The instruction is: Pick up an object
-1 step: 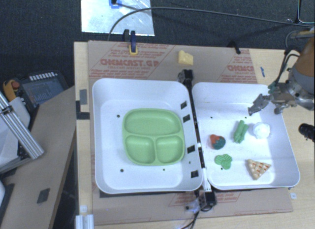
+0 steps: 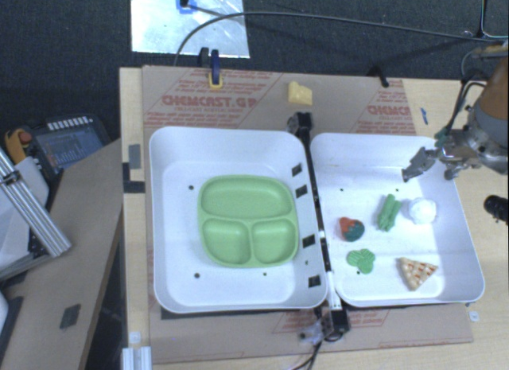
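My pincer [image 2: 433, 163] hangs over the right bin's [image 2: 350, 153] far edge, fingers apart, grasping nothing. The white ball [image 2: 421, 211] lies nearest, beside the green piece [image 2: 388, 212]; the pick isn't begun.

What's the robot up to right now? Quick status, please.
Gripper open, above right bin's far side. Green toy, white ball not yet picked. Path clear.

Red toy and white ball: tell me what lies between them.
In the camera view, a green stick-shaped toy lies between the red toy and the white ball, in the right bin.
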